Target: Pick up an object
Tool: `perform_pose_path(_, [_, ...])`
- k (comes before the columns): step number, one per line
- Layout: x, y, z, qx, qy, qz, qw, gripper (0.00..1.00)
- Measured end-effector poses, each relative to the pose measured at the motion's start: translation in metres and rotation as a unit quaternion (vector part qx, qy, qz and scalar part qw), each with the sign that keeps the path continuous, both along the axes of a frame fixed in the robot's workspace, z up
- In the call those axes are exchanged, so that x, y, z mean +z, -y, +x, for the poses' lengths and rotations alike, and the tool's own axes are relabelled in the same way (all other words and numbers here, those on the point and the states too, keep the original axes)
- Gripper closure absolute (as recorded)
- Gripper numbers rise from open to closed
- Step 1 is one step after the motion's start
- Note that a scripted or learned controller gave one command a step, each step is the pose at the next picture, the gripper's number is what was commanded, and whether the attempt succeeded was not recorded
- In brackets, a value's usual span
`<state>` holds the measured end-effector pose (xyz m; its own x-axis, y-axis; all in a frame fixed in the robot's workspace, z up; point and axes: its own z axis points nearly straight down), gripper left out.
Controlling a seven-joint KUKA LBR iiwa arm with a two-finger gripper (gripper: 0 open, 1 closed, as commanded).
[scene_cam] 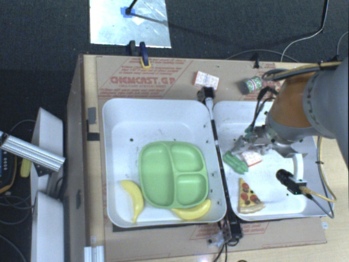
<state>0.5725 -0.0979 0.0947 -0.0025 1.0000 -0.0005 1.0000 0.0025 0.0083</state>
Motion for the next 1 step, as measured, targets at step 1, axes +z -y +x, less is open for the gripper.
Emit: perform_pose_path(1, [0.1110, 0.0089, -0.0119, 0.000, -0.001, -0.0006, 1.0000, 0.00])
